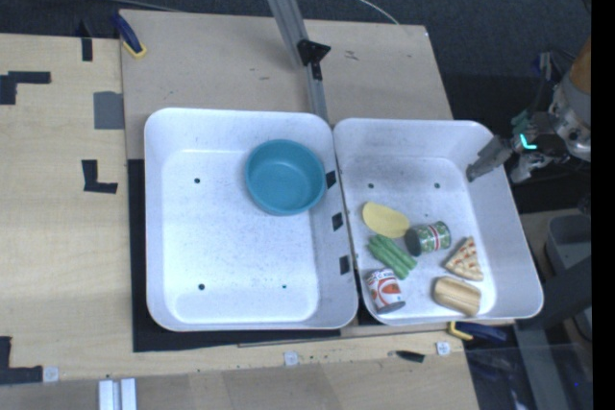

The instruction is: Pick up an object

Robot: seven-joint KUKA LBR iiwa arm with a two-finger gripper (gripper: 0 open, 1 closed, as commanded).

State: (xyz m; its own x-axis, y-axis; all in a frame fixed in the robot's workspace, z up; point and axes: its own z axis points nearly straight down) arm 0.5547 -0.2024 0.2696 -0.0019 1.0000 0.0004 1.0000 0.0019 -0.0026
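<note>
The two-finger gripper (pixel 498 160) hangs at the right bin's (pixel 437 147) far right rim, its fingers apart with nothing between them. To do this step well, it should swing in over the bin and pick one item standing free of its neighbours before descending. The pale yellow oval piece (pixel 385 219) looks the best choice: it lies ahead of and below the fingers, well apart from them, flattish and smooth, its top unobstructed. Just beyond it the green bean-like piece (pixel 392 255) and the small tin can (pixel 429 237) crowd close, so a straight drop matters.
</note>
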